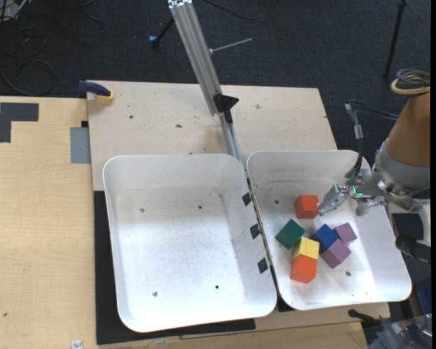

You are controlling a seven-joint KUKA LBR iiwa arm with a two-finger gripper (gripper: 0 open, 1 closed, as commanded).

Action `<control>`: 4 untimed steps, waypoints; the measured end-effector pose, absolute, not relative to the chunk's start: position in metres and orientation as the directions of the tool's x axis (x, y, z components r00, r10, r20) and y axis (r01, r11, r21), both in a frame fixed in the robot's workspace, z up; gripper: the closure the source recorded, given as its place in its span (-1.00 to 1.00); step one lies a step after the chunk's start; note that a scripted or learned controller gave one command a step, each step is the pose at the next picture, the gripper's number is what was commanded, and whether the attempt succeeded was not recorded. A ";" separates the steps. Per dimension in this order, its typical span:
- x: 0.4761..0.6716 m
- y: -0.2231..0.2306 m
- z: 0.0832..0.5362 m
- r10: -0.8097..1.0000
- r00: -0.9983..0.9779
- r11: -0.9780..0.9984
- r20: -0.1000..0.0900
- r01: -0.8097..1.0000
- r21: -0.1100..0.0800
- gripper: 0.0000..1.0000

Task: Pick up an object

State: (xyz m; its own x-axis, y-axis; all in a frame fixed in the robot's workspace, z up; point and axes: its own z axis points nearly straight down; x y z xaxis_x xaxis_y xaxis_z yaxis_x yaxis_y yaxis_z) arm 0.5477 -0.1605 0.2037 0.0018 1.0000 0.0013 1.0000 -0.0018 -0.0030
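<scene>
Fingers (333, 201) spread, tips just right of orange cube (306, 206), cube squarish, edges slightly askew in right bin (392, 286)

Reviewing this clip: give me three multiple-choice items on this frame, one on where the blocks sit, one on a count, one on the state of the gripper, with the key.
1. Where do the blocks lie?
A. In the right bin
B. In the left bin
C. On the wooden bench top

2. How many purple blocks are there?
A. None
B. Two
C. Four

3. What is the gripper doing?
A. Lifting the green block high above the bins
B. Resting on the bench outside the bins
C. Hovering inside the right bin beside the upper orange block, holding nothing

Key: 1 A, all the blocks cluster in the right bin. 2 B, one purple block sits just above another purple block. 3 C, the gripper sits close to the right of the upper orange block, with no block between its fingers.
</scene>
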 end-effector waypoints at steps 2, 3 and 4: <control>0.549 -0.168 0.115 1.000 0.004 -0.003 -0.015 0.999 0.032 -1.00; 0.550 -0.170 0.127 1.000 0.009 -0.009 -0.016 0.999 0.039 1.00; 0.548 -0.178 0.172 1.000 0.004 -0.004 0.000 1.000 0.001 1.00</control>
